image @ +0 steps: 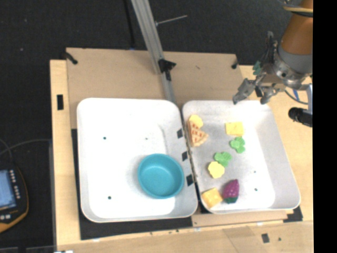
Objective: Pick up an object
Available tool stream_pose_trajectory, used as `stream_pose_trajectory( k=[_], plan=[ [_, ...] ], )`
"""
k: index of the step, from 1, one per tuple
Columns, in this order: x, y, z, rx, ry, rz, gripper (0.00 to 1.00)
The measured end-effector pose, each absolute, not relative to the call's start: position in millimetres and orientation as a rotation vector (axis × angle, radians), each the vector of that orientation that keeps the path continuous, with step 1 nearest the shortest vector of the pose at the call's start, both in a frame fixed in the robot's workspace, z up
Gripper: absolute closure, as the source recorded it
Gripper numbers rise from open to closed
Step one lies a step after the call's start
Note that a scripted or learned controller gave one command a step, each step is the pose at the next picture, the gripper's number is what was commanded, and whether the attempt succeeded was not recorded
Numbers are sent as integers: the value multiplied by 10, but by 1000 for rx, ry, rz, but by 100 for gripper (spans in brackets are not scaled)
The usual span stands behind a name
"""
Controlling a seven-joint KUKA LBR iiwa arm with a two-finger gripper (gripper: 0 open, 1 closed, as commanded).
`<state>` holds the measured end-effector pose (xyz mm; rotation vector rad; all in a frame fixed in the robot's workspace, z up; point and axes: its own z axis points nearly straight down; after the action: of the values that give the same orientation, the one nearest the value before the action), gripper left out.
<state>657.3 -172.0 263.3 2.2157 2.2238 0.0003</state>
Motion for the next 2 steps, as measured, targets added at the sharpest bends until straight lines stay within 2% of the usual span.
stream_pose_trajectory(
  k=[1, 2],
  plan=[
    [6571, -1726, 2634, 2215, 2223, -2, 0],
    [6496, -1779, 2088, 2219, 2220, -3, 0]
  ],
)
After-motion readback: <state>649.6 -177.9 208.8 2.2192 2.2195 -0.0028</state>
